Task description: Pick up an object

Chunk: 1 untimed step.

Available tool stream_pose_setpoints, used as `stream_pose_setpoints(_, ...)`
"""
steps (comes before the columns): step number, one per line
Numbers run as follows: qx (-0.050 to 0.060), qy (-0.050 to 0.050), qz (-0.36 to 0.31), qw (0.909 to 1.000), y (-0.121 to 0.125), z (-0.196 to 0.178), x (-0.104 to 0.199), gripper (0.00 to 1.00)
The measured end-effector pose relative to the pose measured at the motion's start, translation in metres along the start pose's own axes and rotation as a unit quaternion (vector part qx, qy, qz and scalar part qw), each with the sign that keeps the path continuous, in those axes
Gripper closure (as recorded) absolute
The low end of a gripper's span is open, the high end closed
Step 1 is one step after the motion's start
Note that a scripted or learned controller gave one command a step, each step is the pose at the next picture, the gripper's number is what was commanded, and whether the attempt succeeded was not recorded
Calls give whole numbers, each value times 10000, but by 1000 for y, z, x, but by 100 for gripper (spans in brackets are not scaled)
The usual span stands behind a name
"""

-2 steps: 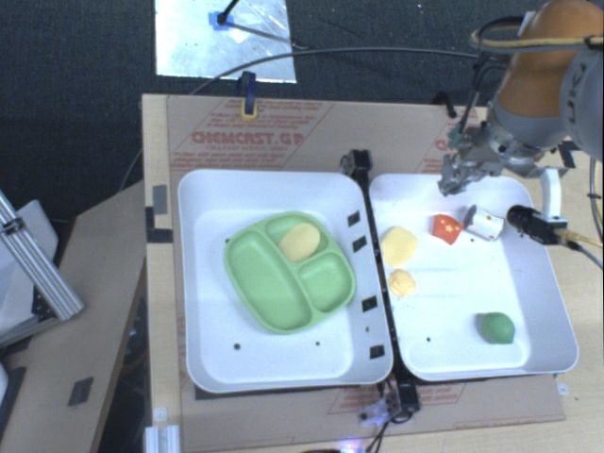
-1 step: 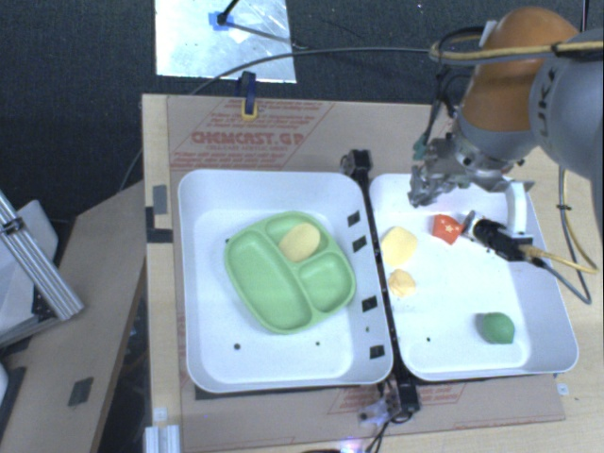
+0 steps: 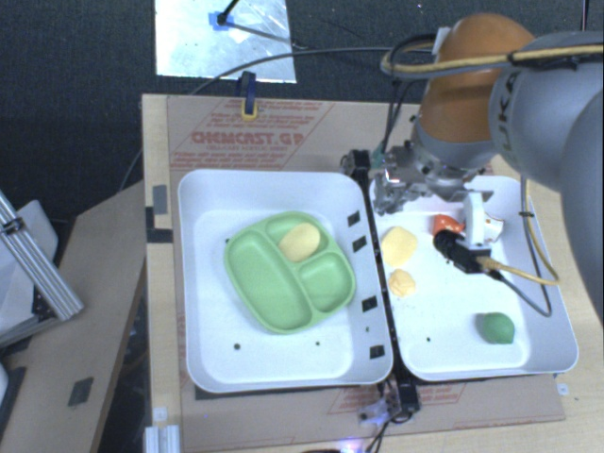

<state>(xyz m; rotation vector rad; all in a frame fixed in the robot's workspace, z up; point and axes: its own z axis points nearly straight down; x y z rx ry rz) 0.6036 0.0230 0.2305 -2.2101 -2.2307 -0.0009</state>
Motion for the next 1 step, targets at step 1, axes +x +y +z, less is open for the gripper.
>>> stream_pose_setpoints(1, -4, 5, -6, 10000, -13, -9, 51, 100)
